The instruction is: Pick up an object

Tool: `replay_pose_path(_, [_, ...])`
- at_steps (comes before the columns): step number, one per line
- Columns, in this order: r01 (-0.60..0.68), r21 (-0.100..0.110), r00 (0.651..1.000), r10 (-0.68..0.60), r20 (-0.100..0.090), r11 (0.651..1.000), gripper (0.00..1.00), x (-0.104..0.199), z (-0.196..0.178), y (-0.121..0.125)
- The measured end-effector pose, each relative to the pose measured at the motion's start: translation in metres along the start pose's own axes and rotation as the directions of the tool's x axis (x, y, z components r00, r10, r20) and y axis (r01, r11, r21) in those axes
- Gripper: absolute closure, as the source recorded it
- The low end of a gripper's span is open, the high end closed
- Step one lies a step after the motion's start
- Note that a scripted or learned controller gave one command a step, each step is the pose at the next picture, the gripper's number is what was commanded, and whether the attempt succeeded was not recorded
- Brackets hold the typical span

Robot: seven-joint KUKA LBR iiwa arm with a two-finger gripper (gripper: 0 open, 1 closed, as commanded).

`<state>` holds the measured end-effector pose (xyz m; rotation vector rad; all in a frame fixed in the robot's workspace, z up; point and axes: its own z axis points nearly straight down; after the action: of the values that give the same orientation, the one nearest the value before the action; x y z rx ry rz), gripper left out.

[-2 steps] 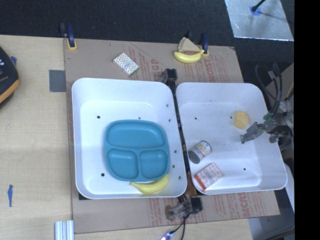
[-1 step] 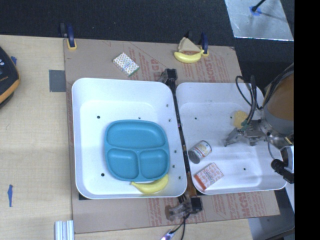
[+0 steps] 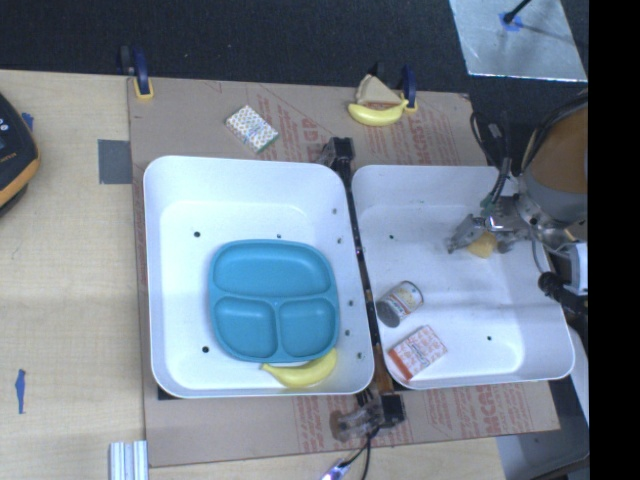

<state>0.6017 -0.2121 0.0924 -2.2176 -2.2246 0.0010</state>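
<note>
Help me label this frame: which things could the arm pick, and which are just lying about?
Pickable, in the bins:
can
red-and-white packet
small yellowish piece by the gripper
banana
blue divided plate

Lying about outside the bins:
second banana
patterned packet

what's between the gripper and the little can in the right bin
In the camera view, only bare white bin floor lies between the gripper and the small can; the pale yellow object sits right at the gripper.
</note>
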Motion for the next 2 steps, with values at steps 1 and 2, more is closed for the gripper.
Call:
replay_pose_path(1, [0.001,0.001,1.000,-0.001,0.000,1.000,0.00,0.000,0.000,0.055])
replay_pose_path(2, [0.002,0.002,1.000,-0.002,0.001,1.000,0.00,0.000,0.000,0.020])
